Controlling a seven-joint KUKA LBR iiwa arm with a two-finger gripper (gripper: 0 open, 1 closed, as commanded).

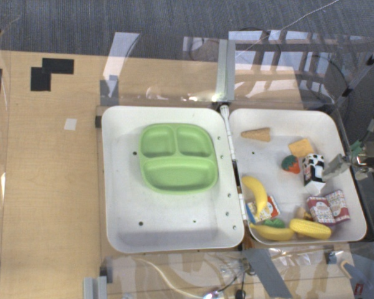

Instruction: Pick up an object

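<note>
The right bin (336, 129) holds several toy foods. A tan wedge (255, 134) lies at the back, with an orange block (301, 147) and a red strawberry (290, 163) nearer the middle. A black-and-white carton (313, 169) stands upright beside them. A banana (257, 192) rests on a colourful packet (271, 209) at the bin's left side. Along the front lie a yellow corn cob (310, 229), another yellow piece (273, 232) and a pink carton (328, 207). My gripper (344, 162) pokes in over the bin's right rim, just right of the black-and-white carton.
The left bin (121, 223) carries a green divided plate (177, 157) in its middle. A metal divider (232, 167) separates the bins. Clear plastic panels and metal framing (280, 55) stand behind the bins. Wooden benchtop (43, 185) spreads to the left.
</note>
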